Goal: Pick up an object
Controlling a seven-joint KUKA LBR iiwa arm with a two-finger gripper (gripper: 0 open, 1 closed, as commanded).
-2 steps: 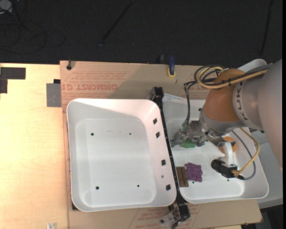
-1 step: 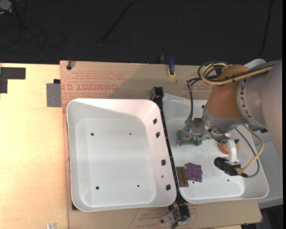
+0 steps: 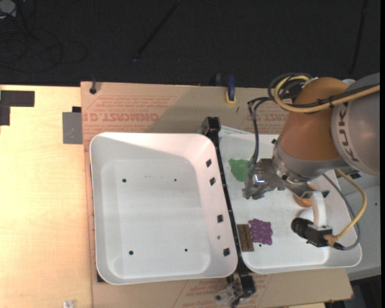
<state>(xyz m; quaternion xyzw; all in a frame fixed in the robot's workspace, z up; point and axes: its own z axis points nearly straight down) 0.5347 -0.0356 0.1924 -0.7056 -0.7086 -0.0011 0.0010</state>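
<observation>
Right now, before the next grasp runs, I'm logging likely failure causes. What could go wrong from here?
1. The gripper is just beside the green object, off its centre, so a descent may push it along the right bin rather than catch it.
2. The purple object lies close to a brown block; a grasp there might catch both or neither.
3. The orange object is largely hidden under the wrist, so it is hard to target.

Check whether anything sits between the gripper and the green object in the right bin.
Nothing visible does. The gripper is close beside the green object; the purple object lies lower in the view, off that line.
</observation>
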